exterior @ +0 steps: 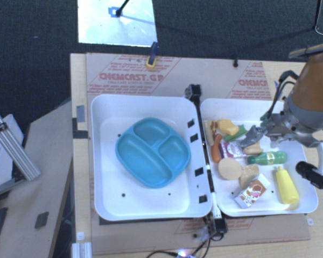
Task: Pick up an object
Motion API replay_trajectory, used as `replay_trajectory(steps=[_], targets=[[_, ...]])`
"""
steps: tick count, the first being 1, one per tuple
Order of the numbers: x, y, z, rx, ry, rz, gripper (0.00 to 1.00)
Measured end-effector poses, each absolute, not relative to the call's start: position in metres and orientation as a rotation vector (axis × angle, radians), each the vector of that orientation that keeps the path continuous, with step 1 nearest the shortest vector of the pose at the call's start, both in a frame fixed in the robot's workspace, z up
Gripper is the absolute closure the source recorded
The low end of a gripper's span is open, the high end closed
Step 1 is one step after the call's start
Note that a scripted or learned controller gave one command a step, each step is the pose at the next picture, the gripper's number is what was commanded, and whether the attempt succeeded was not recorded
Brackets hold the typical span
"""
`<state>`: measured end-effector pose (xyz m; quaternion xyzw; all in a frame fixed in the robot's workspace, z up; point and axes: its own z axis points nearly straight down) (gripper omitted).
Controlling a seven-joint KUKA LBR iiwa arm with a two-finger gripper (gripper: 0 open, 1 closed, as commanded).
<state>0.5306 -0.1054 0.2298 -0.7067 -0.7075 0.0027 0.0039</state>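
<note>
the claw (251, 137) hangs low over the right bin (310, 202), its tip among the toy food near the green bottle (267, 158); i cannot tell whether it is wide, narrow or gripping. i would favour the yellow bottle (286, 185), which lies apart from the clutter, centring over it before descending.

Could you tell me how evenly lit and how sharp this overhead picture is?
Camera view: even, soft light, with faint shadows under the blue sectioned plate; the shiny square sheet on the dark floor glares pale; the small toy foods, such as the yellow bottle, look slightly soft; the grey and orange arm looks blurred.
</note>
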Motion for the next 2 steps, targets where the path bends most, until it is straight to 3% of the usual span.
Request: replay_trajectory(steps=[1,2], targets=[[0.533,-0.105,0.235,-2.218,-2.225,-0.002,0.0],[0.524,-0.101,0.18,-2.217,-2.22,0.003,0.0]])
